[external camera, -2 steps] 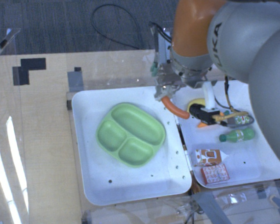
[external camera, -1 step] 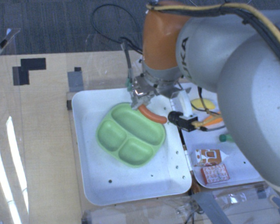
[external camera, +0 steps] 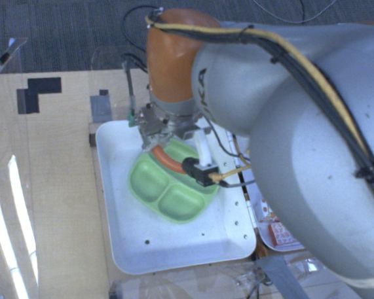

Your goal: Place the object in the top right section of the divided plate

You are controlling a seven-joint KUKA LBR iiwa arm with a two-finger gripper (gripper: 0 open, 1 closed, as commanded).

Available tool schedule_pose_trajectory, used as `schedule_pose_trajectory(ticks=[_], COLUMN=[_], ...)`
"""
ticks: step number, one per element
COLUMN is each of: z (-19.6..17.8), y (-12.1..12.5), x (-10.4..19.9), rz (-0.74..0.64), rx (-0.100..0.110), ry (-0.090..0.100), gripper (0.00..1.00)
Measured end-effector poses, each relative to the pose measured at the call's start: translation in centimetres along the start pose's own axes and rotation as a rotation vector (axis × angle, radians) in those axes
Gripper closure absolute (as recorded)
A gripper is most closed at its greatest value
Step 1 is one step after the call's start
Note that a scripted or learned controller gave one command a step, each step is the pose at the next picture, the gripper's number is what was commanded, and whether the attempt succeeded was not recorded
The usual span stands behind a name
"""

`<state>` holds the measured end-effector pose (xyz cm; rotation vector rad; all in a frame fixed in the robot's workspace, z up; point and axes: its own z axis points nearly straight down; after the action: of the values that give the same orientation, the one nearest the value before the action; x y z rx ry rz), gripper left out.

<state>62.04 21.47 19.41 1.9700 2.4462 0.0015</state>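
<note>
Grey and bulky, the arm (external camera: 304, 134) reaches in from the right, its orange band (external camera: 172, 55) upright above the wrist, pointing the gripper (external camera: 166, 141) straight down over a green divided plate (external camera: 171, 190) in the left white bin (external camera: 183, 244). An orange sausage-shaped object (external camera: 165, 159) lies in the plate's upper section, just beneath the gripper.

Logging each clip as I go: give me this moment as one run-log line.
arm: over left bin | gripper: above divided plate | orange object: at plate's top right section, under gripper | grasp: unclear | placement: unconfirmed
</note>
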Motion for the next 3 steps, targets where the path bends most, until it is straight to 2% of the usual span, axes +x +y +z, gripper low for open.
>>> schedule_pose_trajectory(ticks=[1,2,3], z=[0.0,-0.9,7.7], y=[0.0,0.2,0.9], x=[0.0,0.1,-1.3], rz=[-0.001,-0.007,0.33], rx=[0.0,-0.002,-0.019], ry=[0.0,-0.001,0.001], gripper=[0.0,1.0,1.0])
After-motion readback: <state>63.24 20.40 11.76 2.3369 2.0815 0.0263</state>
